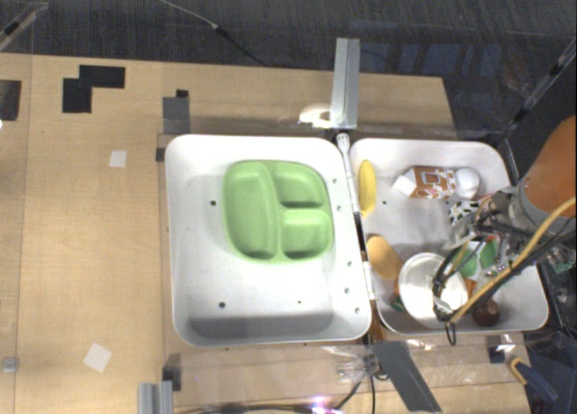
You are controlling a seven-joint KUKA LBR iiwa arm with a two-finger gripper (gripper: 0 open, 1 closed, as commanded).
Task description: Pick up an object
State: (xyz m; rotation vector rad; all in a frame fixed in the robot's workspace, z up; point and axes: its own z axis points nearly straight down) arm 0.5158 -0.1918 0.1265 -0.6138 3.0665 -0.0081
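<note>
Tool crowds right bin; left bin's margins surround green tray.

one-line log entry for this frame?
arm: over right bin | end effector: low among clutter | grasp: unconfirmed | left bin: green tray

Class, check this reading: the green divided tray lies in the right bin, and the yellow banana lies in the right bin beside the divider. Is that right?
One slip: the camera view shows the green divided tray in the left bin, not the right. The yellow banana does lie in the right bin beside the divider.
</note>
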